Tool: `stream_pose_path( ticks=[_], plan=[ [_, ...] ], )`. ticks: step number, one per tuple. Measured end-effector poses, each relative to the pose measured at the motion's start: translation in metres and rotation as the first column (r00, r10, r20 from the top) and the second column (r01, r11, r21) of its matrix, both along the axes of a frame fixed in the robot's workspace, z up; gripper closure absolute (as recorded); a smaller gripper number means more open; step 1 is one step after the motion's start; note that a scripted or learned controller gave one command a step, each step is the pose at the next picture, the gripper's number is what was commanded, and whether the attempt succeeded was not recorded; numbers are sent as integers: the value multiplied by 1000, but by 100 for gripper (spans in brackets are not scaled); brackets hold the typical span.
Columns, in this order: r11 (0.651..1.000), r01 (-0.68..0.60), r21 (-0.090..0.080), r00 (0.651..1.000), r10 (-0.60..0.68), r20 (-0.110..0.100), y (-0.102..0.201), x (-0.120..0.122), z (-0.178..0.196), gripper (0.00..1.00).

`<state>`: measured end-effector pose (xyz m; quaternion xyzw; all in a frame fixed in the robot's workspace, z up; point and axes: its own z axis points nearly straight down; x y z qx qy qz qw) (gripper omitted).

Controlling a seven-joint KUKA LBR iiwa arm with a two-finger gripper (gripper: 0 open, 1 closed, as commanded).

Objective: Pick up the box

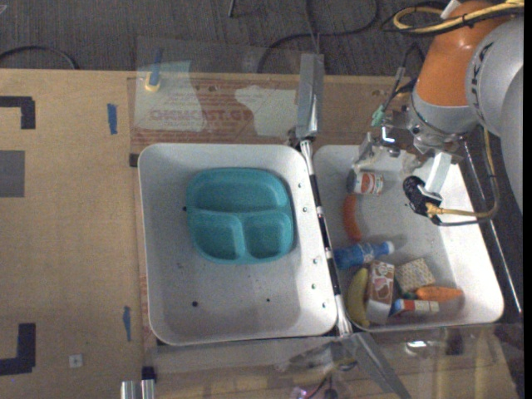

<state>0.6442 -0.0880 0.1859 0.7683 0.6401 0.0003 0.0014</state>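
Box [381, 284] lies near the bin's front; tool [371, 166] above a can [366, 182], opening unclear.

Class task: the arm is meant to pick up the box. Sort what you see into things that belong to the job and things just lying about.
Belongs to the job:
box
gripper
right bin

Just lying about:
teal divided tray
left bin
banana
blue bottle
carrot

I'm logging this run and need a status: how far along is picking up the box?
Nothing looks done yet: the box lies among the clutter at the near end of the right bin, beside the banana. In hand: the gripper sits at the bin's far end by a small can, away from the box. Left: reach the box, grasp and lift it.
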Motion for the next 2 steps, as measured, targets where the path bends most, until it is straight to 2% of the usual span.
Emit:
stream_pose_path(
  ticks=[1, 2],
  plan=[
    [998, 60, 0, 998, -60, 1, -7, 24, 28, 0],
    [995, 99, 1, 995, -99, -4, -59, 0, 10, 0]
  ],
)
